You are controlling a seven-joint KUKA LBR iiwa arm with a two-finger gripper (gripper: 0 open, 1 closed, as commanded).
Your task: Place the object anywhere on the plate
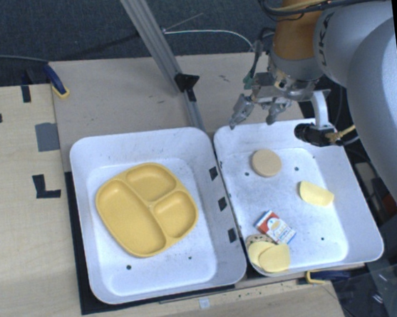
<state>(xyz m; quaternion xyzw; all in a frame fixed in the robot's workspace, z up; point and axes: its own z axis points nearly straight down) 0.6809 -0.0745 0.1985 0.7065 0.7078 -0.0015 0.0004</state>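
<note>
1. Landmark first: the right bin (352, 243), shallow white plastic with rounded corners, on a tan wooden tabletop (21, 233).
2. Inside it, toward the far rim, lies a flat, round, tan disc (266, 162), matte and biscuit-like.
3. At the bin's right side sits a smooth yellow wedge (315, 193).
4. By the near rim there's a small red-and-white packet (274, 227), with pale yellow rounds (269, 255) stacked just beside it; their edges blur together.
5. Left of this bin, in the left bin (98, 274), rests the plate (146, 208), glossy yellow with three compartments.
6. Over the right bin's far rim hangs the gripper (255, 115), metal fingers spread apart, nothing between them.
</note>
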